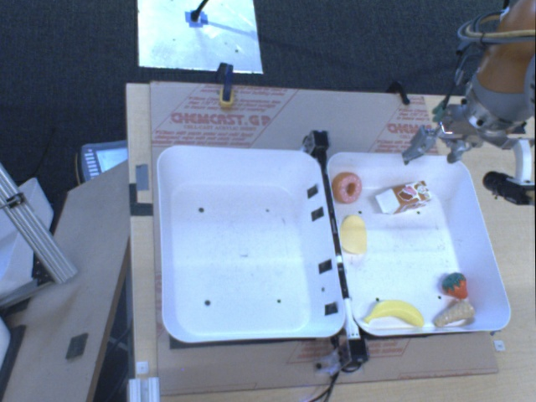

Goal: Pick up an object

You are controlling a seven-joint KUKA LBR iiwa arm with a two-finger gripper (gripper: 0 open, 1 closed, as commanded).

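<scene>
My gripper (436, 145) hangs above the far right corner of the right bin (481, 249), its two grey fingers spread apart with nothing between them. Just below and left of it lies a small white and red carton (403, 198). A pink-iced doughnut (347, 188) sits at the bin's far left, with a pale yellow piece (354, 234) under it. Along the near edge lie a banana (394, 312), a tan cone-shaped piece (454, 314) and a strawberry (455, 285).
The left bin (243, 241) sits beside the right one, joined by a black divider strip (328, 233). A yellow and black clamp (226, 86) stands at the back of the cardboard sheet. A metal plate (199, 23) lies behind the bench.
</scene>
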